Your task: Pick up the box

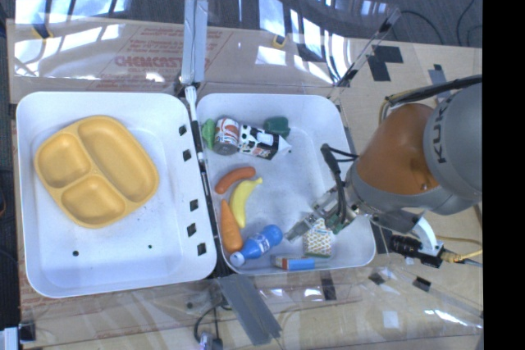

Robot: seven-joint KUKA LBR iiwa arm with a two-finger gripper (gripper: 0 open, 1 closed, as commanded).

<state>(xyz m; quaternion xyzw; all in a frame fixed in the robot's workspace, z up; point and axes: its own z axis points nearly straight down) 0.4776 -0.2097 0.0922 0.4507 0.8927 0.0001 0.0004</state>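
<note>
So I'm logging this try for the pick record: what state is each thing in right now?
Gripper: low in the right bin, at the box.
Box: on the bin floor, near the front wall.
Bottle: lying on its side.
Banana: lying flat beside the carrot.
Carrot: lying flat.
Sausage: lying flat.
Can: on its side.
Tray: upright in the left bin.

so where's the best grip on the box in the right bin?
Probably across the box's short sides, coming straight down. It sits low near the bin's front right corner, marker just in front, so side approaches look crowded. The gripper is right by it.
</note>
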